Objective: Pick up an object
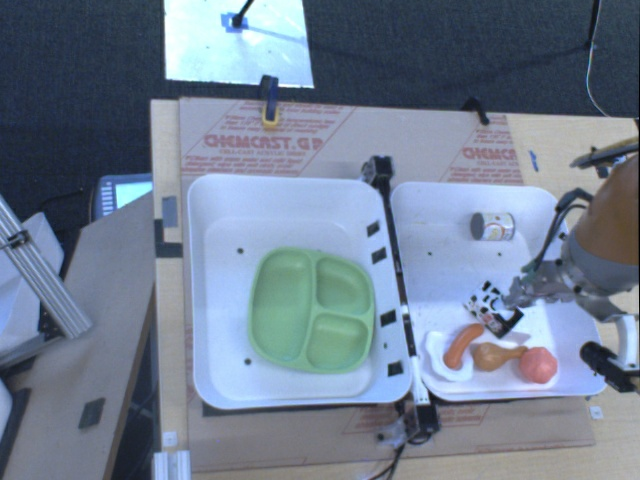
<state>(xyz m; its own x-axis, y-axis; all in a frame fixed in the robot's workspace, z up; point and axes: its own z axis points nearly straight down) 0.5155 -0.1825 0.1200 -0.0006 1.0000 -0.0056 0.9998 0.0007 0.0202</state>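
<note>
The right bin (430,268) holds several objects. A small metal can (493,227) lies on its side near the back. At the front lie an orange sausage (462,343) on a small white dish (440,360), a brown drumstick (496,354) and a pink-red ball (538,365). A small black-and-white object (486,306) sits just behind them. My gripper (514,304) reaches in from the right and hangs low right beside the black-and-white object, at its right edge. Nothing visibly sits between the fingers.
The left bin (220,268) holds a green divided plate (312,310). A black divider with clips (390,268) runs between the bins. The grey arm with its orange band (610,230) overhangs the right bin's right edge. The bins rest on brown cardboard (330,138).
</note>
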